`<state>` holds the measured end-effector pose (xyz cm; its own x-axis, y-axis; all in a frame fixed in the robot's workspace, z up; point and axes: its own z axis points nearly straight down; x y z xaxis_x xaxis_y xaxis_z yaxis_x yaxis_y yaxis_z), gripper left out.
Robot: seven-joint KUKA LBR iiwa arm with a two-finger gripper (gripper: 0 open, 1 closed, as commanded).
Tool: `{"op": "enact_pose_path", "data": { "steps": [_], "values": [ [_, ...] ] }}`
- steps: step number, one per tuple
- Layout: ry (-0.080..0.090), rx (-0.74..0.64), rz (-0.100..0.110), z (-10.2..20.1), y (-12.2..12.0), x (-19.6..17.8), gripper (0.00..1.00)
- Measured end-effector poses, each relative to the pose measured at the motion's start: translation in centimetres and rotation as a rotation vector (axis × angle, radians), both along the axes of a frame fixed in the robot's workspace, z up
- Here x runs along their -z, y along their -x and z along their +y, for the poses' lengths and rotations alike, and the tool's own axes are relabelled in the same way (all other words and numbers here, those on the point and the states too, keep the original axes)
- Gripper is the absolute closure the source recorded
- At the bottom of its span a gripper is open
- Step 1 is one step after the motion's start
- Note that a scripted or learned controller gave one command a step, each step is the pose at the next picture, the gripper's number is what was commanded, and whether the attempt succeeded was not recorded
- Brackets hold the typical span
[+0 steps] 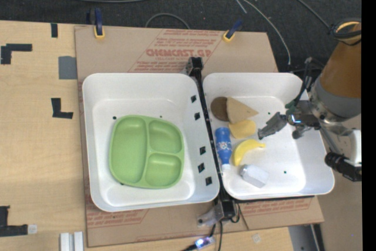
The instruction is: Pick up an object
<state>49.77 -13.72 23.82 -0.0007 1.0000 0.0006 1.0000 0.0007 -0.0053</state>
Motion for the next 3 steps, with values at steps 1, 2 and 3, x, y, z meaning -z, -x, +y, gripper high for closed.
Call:
{"op": "enact_pose_path", "data": {
  "steps": [1,2,3],
  "values": [
    [-0.001,0.000,0.004,0.0,0.4,6.4,0.00],
    [-0.001,0.000,0.002,0.1,0.2,10.9,0.00],
    [-0.001,-0.001,-0.001,0.2,0.1,9.6,1.00]
  ]
}}
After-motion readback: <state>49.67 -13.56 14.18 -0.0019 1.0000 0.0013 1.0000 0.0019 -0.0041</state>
